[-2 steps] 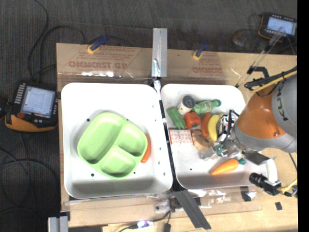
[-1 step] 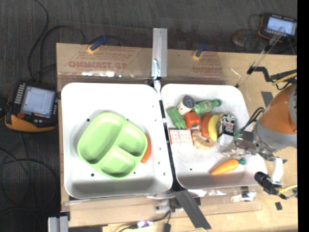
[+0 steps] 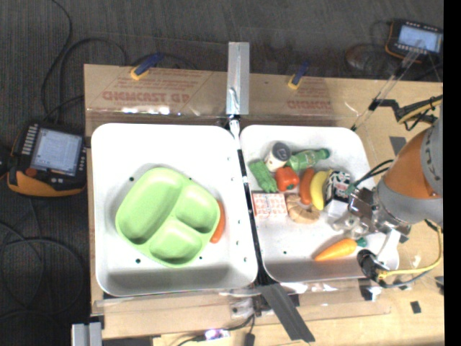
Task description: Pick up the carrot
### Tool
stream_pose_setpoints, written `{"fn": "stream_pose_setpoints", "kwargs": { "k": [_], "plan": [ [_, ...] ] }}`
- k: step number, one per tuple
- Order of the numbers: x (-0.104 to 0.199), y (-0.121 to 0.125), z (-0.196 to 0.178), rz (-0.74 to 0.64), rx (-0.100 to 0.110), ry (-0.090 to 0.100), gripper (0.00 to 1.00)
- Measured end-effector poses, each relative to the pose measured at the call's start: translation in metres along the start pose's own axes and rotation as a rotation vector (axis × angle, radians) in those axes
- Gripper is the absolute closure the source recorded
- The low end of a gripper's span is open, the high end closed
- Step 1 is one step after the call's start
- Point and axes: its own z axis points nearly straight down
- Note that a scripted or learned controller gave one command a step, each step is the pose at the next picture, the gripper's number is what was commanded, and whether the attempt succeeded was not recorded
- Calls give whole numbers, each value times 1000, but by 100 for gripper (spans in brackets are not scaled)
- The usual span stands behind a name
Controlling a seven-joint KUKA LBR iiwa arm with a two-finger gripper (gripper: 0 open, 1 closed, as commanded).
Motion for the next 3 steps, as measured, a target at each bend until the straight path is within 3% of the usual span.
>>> {"fn": "stream_pose_setpoints", "kwargs": {
  "k": [1, 2, 3],
  "plan": [
    [40, -34, -93, 184, 15, -11, 100],
    [53, -40, 1, 511, 5, -5, 100],
    [8, 33, 1, 597, 11, 2, 100]
  ]
}}
